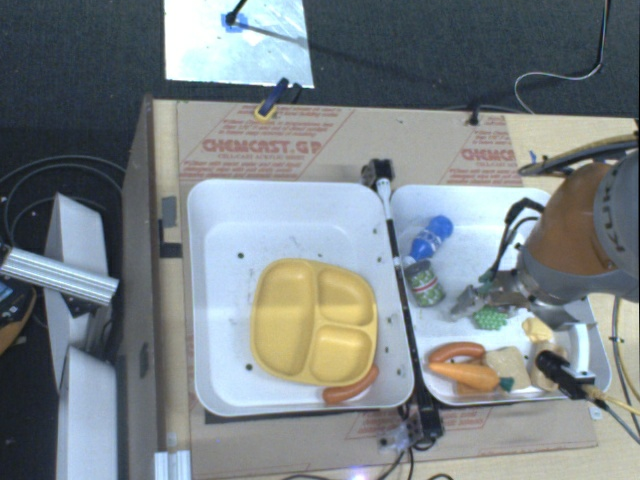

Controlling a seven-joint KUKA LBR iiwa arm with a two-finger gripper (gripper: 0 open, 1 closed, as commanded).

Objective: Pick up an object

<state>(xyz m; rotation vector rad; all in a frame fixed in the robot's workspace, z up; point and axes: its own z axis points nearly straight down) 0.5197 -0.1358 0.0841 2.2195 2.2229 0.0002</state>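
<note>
Arm over the right bin (600,363), gripper (478,303) low among the toys.

The gripper sits near the bin's middle, its metal tips touching or just above a small green object (490,319); whether the tips are apart or together cannot be told. A small bottle with a blue cap (427,256) lies beside it toward the bin's left wall, long axis slanting, cap toward the far edge. Along the near edge lie a red sausage (456,351) and an orange carrot (466,375), both lengthwise to that edge. In the left bin (215,268) rest a yellow divided plate (312,320) and another sausage (350,388) at the near right corner.
</note>
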